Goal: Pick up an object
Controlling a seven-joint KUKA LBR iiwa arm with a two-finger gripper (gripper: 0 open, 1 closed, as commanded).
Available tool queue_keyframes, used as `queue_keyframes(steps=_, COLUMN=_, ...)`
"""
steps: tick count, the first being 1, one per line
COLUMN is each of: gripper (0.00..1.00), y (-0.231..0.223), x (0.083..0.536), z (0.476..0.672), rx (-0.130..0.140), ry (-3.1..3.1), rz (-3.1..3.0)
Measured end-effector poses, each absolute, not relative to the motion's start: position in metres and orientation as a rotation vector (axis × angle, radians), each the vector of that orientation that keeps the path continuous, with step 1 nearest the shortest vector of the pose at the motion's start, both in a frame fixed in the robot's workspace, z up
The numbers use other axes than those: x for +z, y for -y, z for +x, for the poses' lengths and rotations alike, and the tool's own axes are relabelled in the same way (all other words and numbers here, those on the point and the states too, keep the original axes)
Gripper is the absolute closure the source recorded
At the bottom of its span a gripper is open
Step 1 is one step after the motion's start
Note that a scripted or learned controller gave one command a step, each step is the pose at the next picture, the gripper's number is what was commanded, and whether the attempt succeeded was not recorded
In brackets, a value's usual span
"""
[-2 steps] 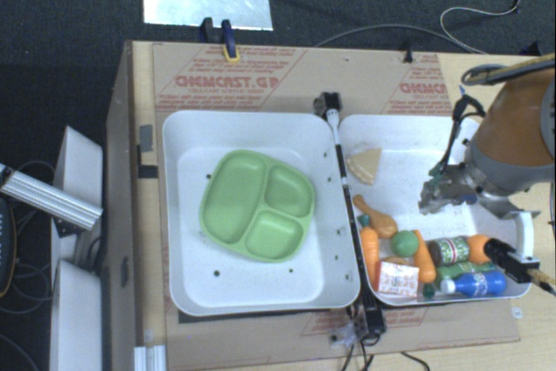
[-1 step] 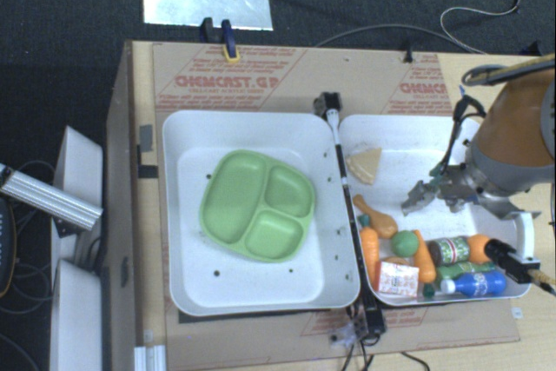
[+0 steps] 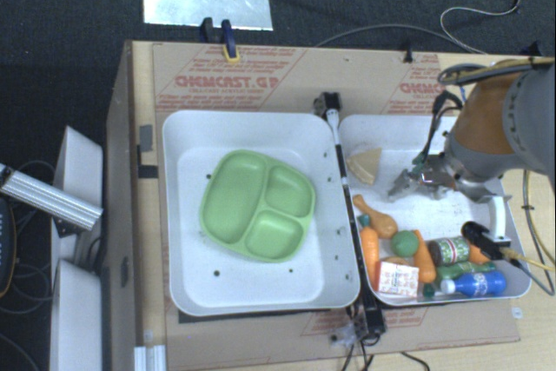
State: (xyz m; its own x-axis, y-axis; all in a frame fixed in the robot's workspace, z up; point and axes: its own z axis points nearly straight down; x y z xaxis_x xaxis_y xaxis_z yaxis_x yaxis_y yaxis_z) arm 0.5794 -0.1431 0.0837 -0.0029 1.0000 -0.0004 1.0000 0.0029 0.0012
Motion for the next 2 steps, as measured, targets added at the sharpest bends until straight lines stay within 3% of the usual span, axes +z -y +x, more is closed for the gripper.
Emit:
queue_keyframes(steps=1, gripper=0.00, y=0.109, x=0.085, z=0.609, rx=0.004, ry=-2.225, rz=2.215)
queue_keyframes(steps=2, gripper=0.00, y=0.120, x=0.084, z=0.532, rx=-0.001, ry=-2.222, rz=2.221)
